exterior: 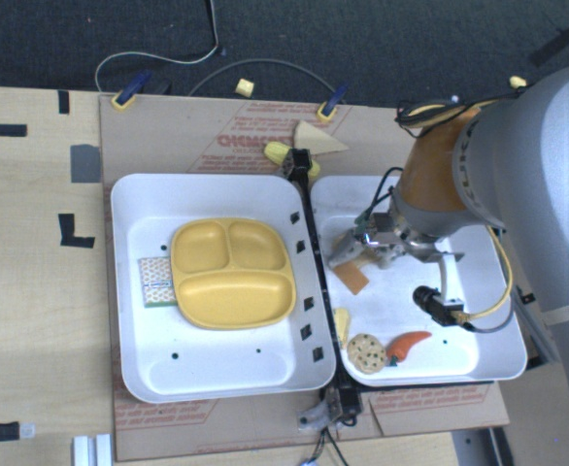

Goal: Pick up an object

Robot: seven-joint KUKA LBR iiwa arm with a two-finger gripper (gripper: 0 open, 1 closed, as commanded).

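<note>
My gripper point(354, 250) reaches into the right bin point(488, 357) from the right, low over its left half. A brown flat piece point(352, 279) lies just below the fingertips, touching or nearly so. Near the bin's front lie a round cookie point(366, 352), an orange carrot-shaped piece point(410, 343) and a small yellow piece point(342, 322) by the divider. In the left bin point(129, 357) sits a yellow divided plate point(232, 272), with a small patterned square point(155, 281) at its left edge.
The grey arm with its orange band point(440, 168) covers the right bin's back right. A black cable and connector point(440, 305) hang over the bin's middle. Clips and yellow bits point(278, 150) lie on the cardboard behind the bins.
</note>
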